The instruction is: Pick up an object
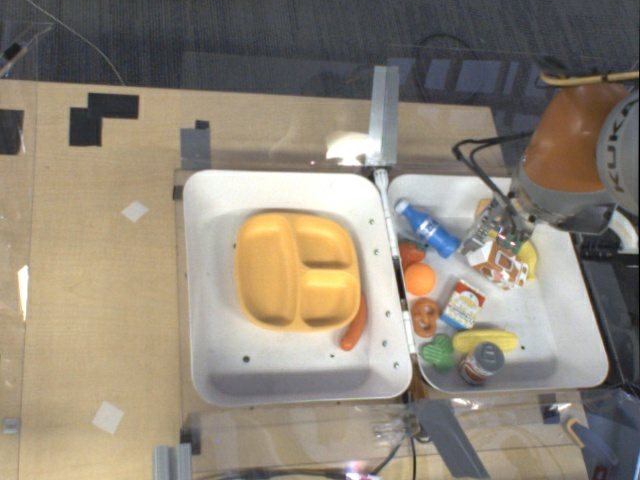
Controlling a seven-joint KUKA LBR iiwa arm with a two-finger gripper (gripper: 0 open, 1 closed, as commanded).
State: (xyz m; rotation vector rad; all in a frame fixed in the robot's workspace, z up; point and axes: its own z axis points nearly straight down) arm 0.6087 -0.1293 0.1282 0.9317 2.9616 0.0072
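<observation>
- your arm [590,153] comes in over the far right corner of the right bin [570,368], its orange band sitting above the wrist.
- the left bin [210,268] carries a yellow divided plate [295,268] in its middle, with an orange carrot [352,330] lying against the plate's near right corner. all of that is well apart from your pincer.
- the right bin holds the clutter: a blue bottle [427,226] near its far left corner, an orange ball [420,279] by the left wall, a small carton [462,304] in the middle, and a yellow corn cob [487,342], a green piece [436,349] and a can [482,363] along the near edge.
- your gripper [497,233] hangs low over the far right part of the right bin. whether it is spread or pressed together, you cannot tell from here.
- the likeliest target is the red-and-white packet [503,265], just beside the gripper on its near side, toward the bin's right wall, with a yellow piece [527,259] touching it.
- the packet's long axis looks to run slantwise, from far left to near right, so you would want the pincer set across that line.
- nothing shows between the pincer's tips, so judge the pick as not yet made.
</observation>
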